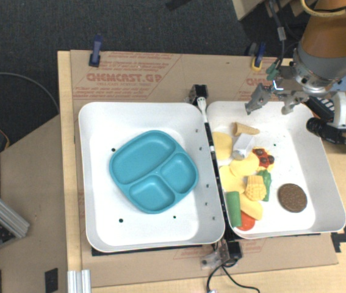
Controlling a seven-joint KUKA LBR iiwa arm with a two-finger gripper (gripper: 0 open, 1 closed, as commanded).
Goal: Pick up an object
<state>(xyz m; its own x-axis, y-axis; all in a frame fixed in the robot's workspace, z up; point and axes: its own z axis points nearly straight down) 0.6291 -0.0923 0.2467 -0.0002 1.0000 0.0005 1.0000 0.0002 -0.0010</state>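
My gripper (273, 101) hangs open above the far edge of the right bin (319, 157), with nothing between its fingers. Below and in front of it lies a cluster of toy food: a tan cone (245, 129), a grey-white block (243, 144), yellow pieces (222, 145), a red and black piece (263, 157), a corn cob (255, 189), a green stick (234, 206) and a brown round cookie (293, 197). All lie loose on the bin floor.
The left bin (99, 163) holds a blue divided plate (153, 171). A black clip (198, 93) sits at the far end of the ridge between the bins. Cardboard (160, 72) lies under both bins.
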